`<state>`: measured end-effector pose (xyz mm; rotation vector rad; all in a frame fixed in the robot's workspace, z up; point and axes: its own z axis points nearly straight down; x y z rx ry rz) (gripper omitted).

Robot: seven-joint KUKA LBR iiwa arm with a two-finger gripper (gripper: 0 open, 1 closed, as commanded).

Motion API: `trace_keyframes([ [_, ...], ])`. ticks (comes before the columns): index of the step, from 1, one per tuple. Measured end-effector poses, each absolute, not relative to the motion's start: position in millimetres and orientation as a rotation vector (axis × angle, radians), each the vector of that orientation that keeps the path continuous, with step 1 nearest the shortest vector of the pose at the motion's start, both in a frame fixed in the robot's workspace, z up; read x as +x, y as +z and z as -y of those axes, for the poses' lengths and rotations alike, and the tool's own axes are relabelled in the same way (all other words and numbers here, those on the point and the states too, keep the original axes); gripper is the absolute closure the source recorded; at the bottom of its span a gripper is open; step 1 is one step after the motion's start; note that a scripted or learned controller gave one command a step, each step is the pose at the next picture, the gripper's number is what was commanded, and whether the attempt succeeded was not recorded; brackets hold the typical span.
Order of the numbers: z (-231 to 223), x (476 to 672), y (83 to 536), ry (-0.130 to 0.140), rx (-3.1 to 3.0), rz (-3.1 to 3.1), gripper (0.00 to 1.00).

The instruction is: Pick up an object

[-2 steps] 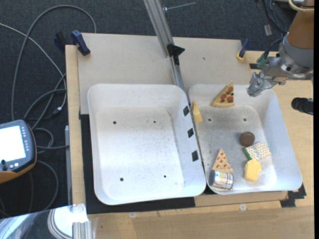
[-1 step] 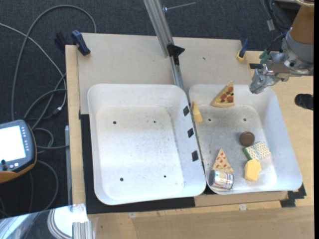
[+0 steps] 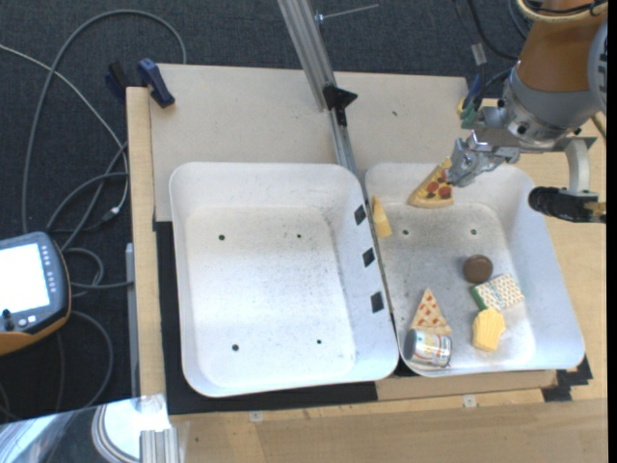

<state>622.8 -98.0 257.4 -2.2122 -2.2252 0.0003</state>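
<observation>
Pincer closed on the crust edge of a toy pizza slice — light, stiff plastic, likely slippery — lifted above the right bin's far corner.

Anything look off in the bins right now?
One thing: a yellow piece sits up on the divider between the bins, not on a floor. A pizza slice hangs at the gripper, tilted, over the right bin. Nothing looks spilled.

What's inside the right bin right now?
The right bin holds a pizza slice, a can, a brown puck, a patterned block and a corn cob. The pincer lifts another pizza slice, covering its tip.
</observation>
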Motion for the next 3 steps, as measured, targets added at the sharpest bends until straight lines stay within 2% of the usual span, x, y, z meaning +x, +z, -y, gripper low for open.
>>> trace_keyframes([
  [2,-1.2,648.6,238.8,-0.003,-2.214,2.228,1.0],
  [3,-63.9,650.6,230.6,-0.003,-2.212,2.229,1.0],
])
